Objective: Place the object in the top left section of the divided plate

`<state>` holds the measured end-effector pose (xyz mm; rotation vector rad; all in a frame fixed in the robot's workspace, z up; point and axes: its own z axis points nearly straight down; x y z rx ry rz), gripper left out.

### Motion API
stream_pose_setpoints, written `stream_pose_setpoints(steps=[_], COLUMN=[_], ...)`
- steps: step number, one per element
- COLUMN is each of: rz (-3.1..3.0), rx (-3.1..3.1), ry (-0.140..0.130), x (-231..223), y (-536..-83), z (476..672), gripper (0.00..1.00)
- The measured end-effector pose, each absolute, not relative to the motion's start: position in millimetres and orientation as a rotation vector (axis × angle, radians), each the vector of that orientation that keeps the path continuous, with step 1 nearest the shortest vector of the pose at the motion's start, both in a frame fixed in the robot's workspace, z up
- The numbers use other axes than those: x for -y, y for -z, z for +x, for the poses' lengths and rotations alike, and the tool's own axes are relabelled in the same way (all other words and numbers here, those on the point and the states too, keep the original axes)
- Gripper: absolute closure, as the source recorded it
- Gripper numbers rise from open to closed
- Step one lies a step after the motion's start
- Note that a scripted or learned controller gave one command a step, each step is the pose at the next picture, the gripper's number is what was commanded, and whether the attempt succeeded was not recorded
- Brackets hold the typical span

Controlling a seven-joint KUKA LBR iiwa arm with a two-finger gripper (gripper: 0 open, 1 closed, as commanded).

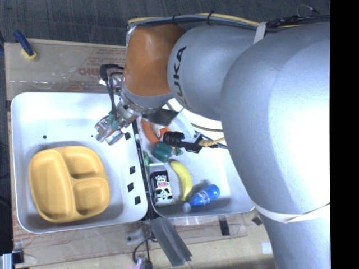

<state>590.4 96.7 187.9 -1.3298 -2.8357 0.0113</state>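
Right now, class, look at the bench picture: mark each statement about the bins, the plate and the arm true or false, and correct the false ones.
1. The divided plate lies in the left bin. True.
2. A banana lies on the divided plate. False: the banana lies in the right bin, and the plate's sections hold nothing.
3. The gripper hangs over the left bin, above the plate in the picture. True.
4. The blue bottle stands upright in the left bin. False: it lies on its side in the right bin, beside the banana.
5. The arm hides much of the right bin. True.
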Motion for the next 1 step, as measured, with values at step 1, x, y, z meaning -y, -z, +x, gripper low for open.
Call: stream_pose_setpoints(steps=[1], rz=[-1.331], rx=[2.836], ry=[-0.011], x=[-96.0], y=[-188.0], z=[590.6], gripper=[0.0])
